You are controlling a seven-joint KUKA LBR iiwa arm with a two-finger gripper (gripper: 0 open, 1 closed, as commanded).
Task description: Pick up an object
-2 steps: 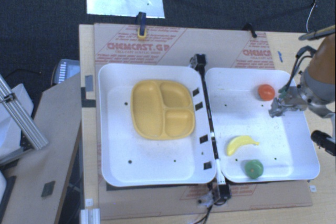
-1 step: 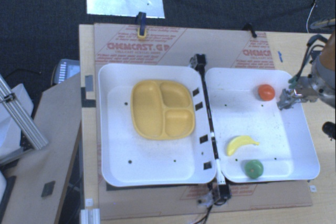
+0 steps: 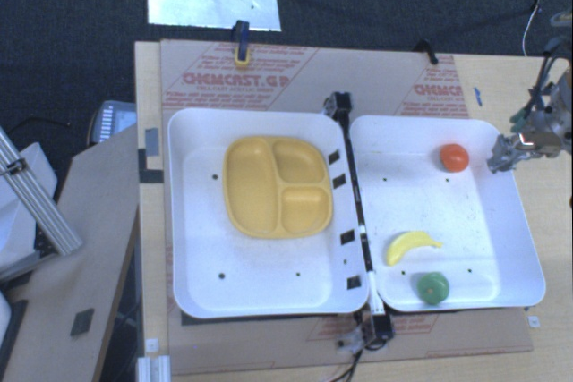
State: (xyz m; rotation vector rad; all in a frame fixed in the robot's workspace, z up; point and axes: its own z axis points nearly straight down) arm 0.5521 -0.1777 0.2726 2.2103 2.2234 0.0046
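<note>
Red print "CHEMCAST GP" on brown protective sheet [image 3: 269, 72] behind bins; repeated at right, partly cut off.

On my feed the divided tray [image 3: 273, 188] lies in the left bin [image 3: 192, 282]. The right bin [image 3: 510, 255] holds the tomato [image 3: 454, 157] upper right, the banana [image 3: 411, 246] lower middle, the lime [image 3: 433, 287] just below it. The end effector [image 3: 506, 155] sits at that bin's upper-right rim.

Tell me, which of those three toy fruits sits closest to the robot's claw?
The orange fruit, at the right bin's far end, just left of the gripper. The banana and green fruit lie nearer the front edge.
</note>
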